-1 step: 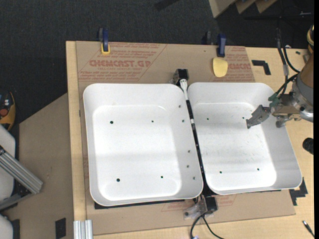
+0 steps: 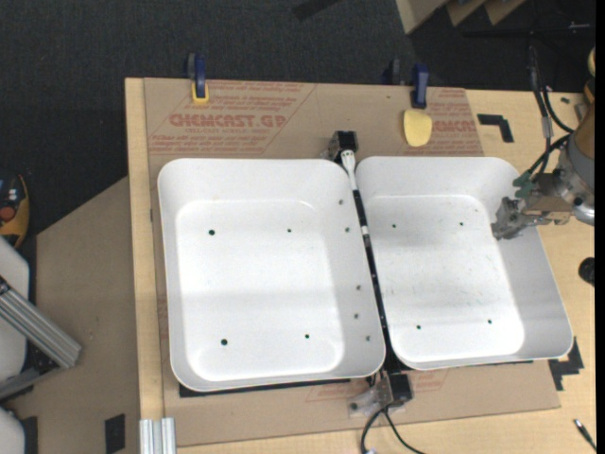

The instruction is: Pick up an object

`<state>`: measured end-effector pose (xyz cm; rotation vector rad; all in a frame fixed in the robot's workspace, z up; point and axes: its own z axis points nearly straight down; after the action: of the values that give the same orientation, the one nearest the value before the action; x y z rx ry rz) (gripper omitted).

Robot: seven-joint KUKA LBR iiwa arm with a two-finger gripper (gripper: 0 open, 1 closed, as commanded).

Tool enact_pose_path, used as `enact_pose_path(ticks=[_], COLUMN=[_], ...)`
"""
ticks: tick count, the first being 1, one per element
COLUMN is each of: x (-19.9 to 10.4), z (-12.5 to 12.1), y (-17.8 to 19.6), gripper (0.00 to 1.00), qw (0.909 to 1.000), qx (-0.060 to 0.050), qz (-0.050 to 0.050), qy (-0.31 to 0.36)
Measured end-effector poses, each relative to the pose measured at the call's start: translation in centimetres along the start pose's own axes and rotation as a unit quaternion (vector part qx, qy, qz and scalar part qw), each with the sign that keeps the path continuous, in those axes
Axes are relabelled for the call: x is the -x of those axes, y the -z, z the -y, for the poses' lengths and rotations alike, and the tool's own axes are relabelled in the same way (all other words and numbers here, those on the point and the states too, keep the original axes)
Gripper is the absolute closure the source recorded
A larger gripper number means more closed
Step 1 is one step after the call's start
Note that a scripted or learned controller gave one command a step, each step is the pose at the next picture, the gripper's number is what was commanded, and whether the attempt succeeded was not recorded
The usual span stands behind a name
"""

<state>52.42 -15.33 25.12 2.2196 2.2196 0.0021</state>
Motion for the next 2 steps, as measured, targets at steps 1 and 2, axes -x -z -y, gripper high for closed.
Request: enact_pose_path(ticks=[1, 2], x=[-3.1, -7.4], z=[-2.8, -9.4], y=[16.3, 4.4], gripper=[1.00, 1.00], qw=[0.9999, 1.0000], qx=[0.010, -0.006], qz=[0.002, -0.002], qy=[0.003, 0.003])
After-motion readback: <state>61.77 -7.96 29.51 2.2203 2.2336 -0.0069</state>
